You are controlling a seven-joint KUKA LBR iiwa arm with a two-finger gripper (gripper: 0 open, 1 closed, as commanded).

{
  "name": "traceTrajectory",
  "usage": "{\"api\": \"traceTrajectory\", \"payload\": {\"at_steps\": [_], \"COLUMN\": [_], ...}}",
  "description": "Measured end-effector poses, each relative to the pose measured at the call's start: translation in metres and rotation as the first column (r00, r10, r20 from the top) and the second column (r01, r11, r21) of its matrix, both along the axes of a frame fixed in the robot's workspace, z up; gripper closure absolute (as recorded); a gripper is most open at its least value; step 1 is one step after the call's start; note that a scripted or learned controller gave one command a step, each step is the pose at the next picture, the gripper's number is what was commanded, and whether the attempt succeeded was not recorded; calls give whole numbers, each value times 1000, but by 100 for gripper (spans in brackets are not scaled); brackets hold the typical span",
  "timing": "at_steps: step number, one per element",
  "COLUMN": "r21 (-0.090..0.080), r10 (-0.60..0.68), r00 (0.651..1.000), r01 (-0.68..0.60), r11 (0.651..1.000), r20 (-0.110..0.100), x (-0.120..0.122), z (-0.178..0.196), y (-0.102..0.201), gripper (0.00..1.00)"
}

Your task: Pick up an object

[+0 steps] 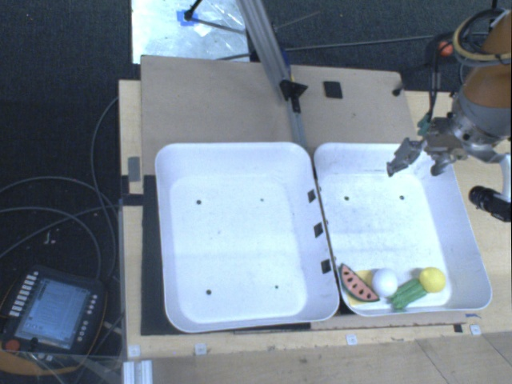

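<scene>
Starting at the left: left bin (232, 230) bare white, of no use for this pick, best ignored. Across the divider, right bin (448, 214) with every candidate crowded into its near corner, well apart from the tool: a watermelon slice (358, 283) hard against the left wall, then a white ball (385, 282) touching it, then a green piece (409, 292) lying slantwise, perhaps a cucumber or pepper though too small to name with confidence, then a yellow lemon-like fruit (432, 279) at the right end of the row. Judged easiest: the yellow fruit or the green piece, each with some bare floor on the outer side for a finger to slide into; the slice looks awkward, flat and pinned near the wall, and the ball likely to roll out of a careless pinch. Worth travelling high toward the near corner, lining up the fingers across the narrow width of the chosen piece, then descending straight so neighbours are not shoved. Farther right, gripper (418, 158) hanging over the far edge of the right bin, fingers apart and holding nothing, pointing down and leftward. Wrist and orange band above it at the right margin, arm reaching in from that side over the worktop (216, 102).
</scene>
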State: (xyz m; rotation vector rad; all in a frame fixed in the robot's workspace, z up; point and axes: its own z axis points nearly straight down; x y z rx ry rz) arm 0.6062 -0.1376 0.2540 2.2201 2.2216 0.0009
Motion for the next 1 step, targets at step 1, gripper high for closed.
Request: {"api": "traceTrajectory", "payload": {"at_steps": [1], "r21": [0], "r10": [1], "r00": [1000], "r01": [-1], "r11": [1000], "r20": [1], "x": [0], "z": [11], "y": [0], "gripper": [100]}}
